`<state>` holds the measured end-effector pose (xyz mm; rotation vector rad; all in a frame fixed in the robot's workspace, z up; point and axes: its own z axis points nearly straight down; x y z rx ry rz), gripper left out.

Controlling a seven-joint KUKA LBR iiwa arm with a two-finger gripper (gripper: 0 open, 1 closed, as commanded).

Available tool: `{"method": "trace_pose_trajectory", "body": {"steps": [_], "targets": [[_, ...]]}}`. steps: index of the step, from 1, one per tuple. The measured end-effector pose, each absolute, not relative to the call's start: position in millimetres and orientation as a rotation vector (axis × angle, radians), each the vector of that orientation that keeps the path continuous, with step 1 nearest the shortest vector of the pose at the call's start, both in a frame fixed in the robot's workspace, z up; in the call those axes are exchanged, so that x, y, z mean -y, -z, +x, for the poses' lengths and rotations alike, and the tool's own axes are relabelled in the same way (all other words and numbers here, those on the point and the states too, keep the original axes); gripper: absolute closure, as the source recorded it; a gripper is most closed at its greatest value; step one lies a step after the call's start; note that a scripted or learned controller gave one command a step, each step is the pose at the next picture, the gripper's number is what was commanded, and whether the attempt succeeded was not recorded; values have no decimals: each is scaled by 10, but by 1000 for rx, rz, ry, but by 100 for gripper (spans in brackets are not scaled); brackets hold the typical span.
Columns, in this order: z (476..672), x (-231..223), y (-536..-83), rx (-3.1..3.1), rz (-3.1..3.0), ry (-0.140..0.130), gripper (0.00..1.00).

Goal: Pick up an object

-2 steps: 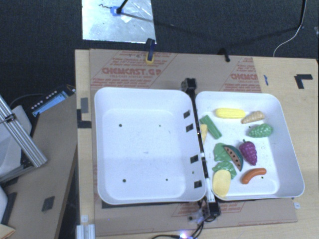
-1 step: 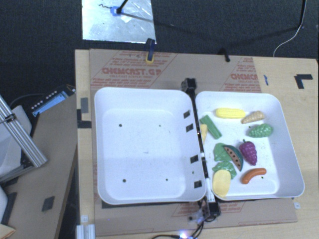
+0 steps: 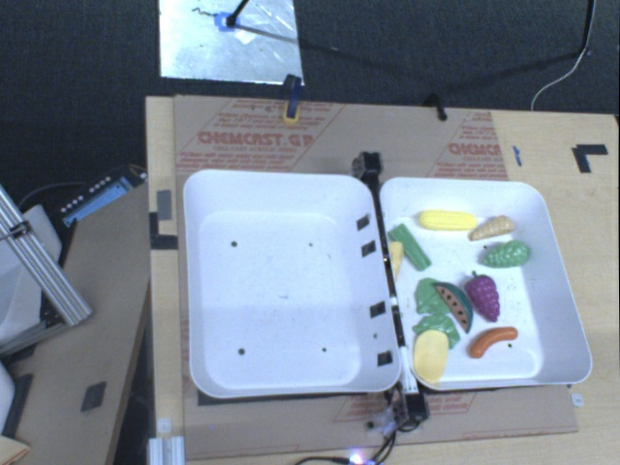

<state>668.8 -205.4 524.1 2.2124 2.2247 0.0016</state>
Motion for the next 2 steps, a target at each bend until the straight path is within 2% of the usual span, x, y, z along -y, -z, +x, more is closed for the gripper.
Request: {"method": "trace_pose_trajectory", "body": {"steps": [2], "targets": [[6684,1992,-5204,-2223,2216,-1,100]]}}
